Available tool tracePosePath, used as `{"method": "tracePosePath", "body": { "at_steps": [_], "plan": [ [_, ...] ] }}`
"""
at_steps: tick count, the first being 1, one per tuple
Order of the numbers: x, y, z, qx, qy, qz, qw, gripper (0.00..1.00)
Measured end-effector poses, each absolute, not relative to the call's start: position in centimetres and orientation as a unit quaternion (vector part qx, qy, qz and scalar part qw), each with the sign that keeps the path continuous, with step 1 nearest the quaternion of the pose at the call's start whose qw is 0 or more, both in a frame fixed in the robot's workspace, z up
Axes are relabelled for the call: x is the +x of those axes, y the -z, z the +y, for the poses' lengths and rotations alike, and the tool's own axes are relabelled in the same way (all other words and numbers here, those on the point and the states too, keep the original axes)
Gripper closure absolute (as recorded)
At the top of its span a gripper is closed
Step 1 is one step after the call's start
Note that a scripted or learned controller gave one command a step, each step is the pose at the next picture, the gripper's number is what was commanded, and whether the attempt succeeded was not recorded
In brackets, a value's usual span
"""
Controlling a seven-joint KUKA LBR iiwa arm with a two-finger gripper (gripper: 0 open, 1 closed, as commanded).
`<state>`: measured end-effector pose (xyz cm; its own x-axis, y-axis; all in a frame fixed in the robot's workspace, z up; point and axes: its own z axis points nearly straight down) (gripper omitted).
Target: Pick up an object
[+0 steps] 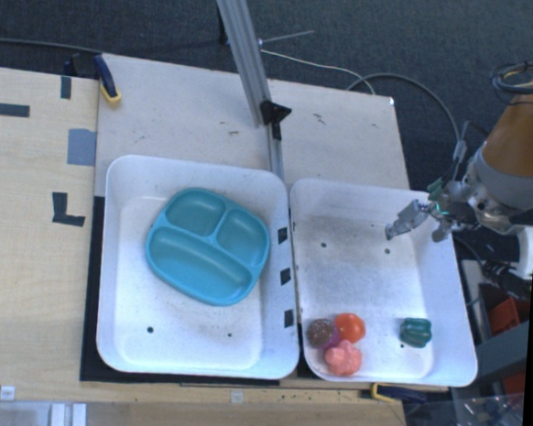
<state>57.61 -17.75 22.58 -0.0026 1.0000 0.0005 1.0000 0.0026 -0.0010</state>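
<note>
In the right bin (355,260), near its front edge, lie several small objects: a dark maroon piece (321,331), an orange-red one (350,327) and a pink one (343,358), all bunched together. A green piece (415,331) lies apart to their right. My gripper (417,229) hangs over the bin's far right corner, well behind these objects. Its fingers (397,225) stand open with nothing between them.
The left bin (120,325) holds a blue divided plate (209,246). A slanted metal pole (247,50) rises behind the bins. Cables run over the bench at the back right. A yellow-and-blue clamp (107,80) sits at the back left.
</note>
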Motion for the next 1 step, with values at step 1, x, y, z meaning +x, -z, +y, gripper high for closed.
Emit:
{"method": "tracePosePath", "body": {
  "at_steps": [1],
  "plan": [
    [57.61,-22.58,-17.74,-0.706,-0.0002,-0.708,0.001,0.00]
  ]
}}
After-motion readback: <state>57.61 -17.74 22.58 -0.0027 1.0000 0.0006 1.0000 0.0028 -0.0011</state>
